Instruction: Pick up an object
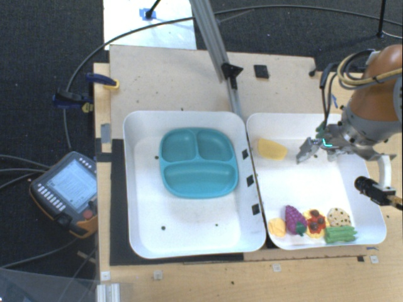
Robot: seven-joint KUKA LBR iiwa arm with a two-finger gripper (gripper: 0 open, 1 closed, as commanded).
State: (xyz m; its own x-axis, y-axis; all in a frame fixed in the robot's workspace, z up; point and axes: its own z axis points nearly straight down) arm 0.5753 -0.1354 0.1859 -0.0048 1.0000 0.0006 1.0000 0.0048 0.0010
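From above, the gripper [308,150] hangs over the far part of the right bin [315,187], fingers spread and grasping nothing. A yellow toy food piece [272,148] lies just left of it. Toy grapes [293,219], pizza [315,221], cookie [339,217] and green beans [340,233] line the near edge. The left bin [145,225] holds a teal divided plate [198,162].

We look down on a pale wooden bench [189,80], its bare board showing toward 12 o'clock. Directly on it sit two shallow white bins side by side, touching along their inner edges: the left bin [141,225] at about 8 o'clock, the right bin [315,187] at about 4 o'clock. A small black square [261,72] lies on the board near 1 o'clock, and a blue-and-yellow clamp [104,80] grips the bench edge at 10 o'clock.
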